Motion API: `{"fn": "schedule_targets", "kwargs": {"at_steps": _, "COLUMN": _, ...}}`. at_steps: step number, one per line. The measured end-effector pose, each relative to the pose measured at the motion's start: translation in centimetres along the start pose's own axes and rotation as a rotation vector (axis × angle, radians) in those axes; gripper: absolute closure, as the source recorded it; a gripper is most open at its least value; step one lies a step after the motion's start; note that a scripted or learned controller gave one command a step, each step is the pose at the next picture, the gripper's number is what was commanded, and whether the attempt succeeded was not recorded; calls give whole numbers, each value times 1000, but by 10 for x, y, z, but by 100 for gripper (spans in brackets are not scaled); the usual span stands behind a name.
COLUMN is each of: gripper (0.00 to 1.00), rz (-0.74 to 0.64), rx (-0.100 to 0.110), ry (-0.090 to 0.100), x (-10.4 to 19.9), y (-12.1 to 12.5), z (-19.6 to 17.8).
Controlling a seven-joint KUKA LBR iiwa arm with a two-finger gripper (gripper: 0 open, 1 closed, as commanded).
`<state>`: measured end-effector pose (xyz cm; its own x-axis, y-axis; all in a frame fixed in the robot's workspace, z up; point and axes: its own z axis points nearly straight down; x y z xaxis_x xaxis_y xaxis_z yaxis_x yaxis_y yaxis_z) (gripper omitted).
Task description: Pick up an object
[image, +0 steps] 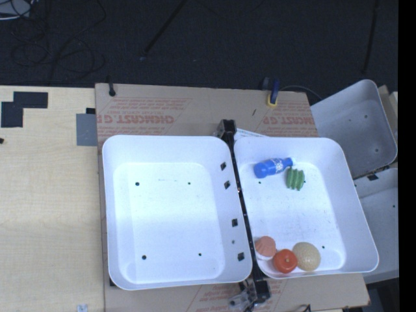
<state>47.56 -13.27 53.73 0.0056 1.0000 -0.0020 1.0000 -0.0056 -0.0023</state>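
Observation:
The right bin (344,200) holds several small objects. A blue bottle (272,167) lies on its side near the bin's far edge, with a green ridged piece (296,178) just to its right. At the near edge sit a pale pink disc (264,246), a red tomato-like ball (285,260) and a tan round object (307,255), close together.
The left bin (117,207) sits beside the right one, joined by a black clamp strip (235,200). Both rest on a cardboard sheet (162,112). A grey metal panel (354,122) stands at the far right, and a blue-and-yellow clip (273,91) is at the cardboard's far edge.

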Motion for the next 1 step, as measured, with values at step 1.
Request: {"fn": "schedule_targets", "kwargs": {"at_steps": 1, "gripper": 100, "rz": -8, "rx": 0, "ry": 2, "x": 19, "y": 0, "z": 0}}
